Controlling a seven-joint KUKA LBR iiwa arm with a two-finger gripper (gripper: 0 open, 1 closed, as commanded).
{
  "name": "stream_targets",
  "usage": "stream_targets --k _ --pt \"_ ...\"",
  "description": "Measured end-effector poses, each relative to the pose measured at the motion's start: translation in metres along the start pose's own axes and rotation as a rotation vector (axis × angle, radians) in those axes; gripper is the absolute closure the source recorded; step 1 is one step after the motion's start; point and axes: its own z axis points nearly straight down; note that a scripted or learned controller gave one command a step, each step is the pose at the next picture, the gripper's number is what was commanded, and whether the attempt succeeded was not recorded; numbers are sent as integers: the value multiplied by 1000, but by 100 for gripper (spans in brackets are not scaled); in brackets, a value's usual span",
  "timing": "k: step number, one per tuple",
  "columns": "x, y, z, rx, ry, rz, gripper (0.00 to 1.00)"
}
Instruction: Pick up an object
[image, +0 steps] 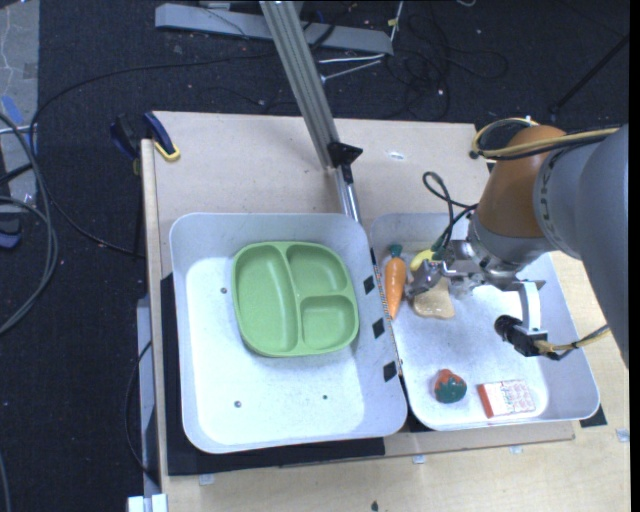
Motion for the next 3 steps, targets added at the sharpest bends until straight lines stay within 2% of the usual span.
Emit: stream_targets --k 1,3 --pt "1 1 -10 -2 1 0 100" --pt "14 2 -108 -5 2 -4 100"
